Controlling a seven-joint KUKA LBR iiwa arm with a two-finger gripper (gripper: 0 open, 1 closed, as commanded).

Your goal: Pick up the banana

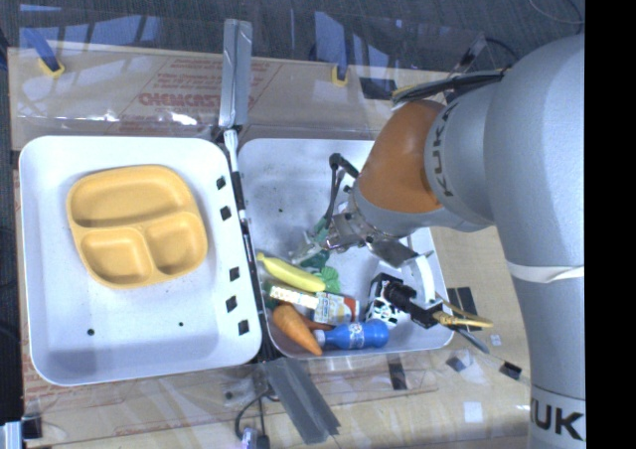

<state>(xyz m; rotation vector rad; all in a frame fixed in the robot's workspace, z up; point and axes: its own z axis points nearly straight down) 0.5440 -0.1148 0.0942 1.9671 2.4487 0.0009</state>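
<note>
One pincer point(331, 235) hangs low inside the right bin point(268, 164), below the grey arm's point(517, 139) orange band point(402, 159). Its tips sit among green and pale clutter at the middle of that bin, and whether they stand wide or narrow cannot be told from this slanted look. Nothing can be seen caught between them.

Just down and left of the pincer lies the banana point(290, 273), yellow, stretched at a slant from upper left to lower right, close to the bin's left wall. It rests on the bin floor, apart from the pincer tips, with a green item point(316, 256) between them.

Below the banana lies a pale box-like packet point(310, 300) with red print, and under that an orange carrot point(295, 329) against the bin's near left corner. A blue bottle point(356, 336) lies on its side along the near wall, just right of the carrot. A black and white object point(390, 300) sits right of these.

Across the divider, the left bin point(60, 338) holds a yellow three-compartment tray point(137, 224), well apart from the banana. Both bins rest on the tabletop point(149, 89) under clear sheeting.
</note>
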